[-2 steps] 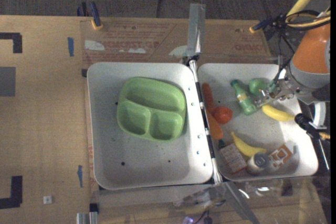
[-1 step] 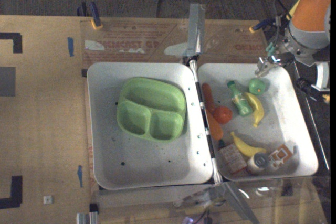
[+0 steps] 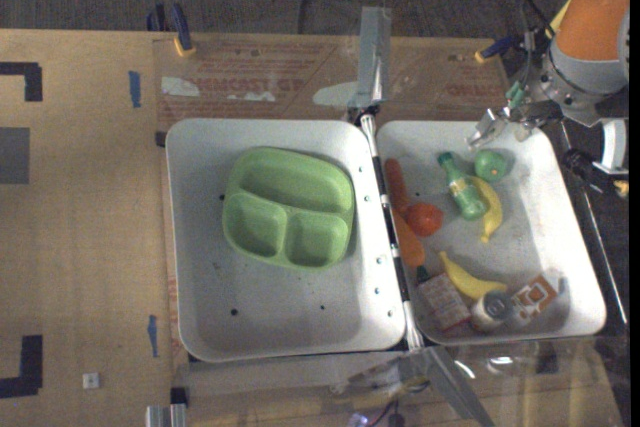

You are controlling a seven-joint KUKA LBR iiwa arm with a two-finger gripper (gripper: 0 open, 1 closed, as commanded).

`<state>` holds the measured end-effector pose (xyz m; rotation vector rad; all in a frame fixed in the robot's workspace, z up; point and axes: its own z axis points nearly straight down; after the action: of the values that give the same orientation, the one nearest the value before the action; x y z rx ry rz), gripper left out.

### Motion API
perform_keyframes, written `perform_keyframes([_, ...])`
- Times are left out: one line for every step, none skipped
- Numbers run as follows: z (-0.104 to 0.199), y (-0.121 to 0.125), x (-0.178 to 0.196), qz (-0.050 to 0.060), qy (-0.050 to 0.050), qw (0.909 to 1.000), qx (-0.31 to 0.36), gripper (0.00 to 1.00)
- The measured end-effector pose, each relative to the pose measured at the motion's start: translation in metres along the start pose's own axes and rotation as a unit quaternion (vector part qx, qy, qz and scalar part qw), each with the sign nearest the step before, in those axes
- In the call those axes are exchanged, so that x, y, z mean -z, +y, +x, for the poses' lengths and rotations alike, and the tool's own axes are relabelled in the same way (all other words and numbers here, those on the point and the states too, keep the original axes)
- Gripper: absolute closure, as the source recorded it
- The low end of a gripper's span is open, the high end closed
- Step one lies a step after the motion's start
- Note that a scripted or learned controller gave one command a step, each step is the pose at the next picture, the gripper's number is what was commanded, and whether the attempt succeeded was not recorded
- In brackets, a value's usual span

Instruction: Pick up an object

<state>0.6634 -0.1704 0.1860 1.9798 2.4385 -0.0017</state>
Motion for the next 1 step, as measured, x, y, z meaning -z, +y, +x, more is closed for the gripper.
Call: perform_keyframes([-0.0392,-0.0469,-0.0889,0.0,0.0,0.9864,0.164,0.0])
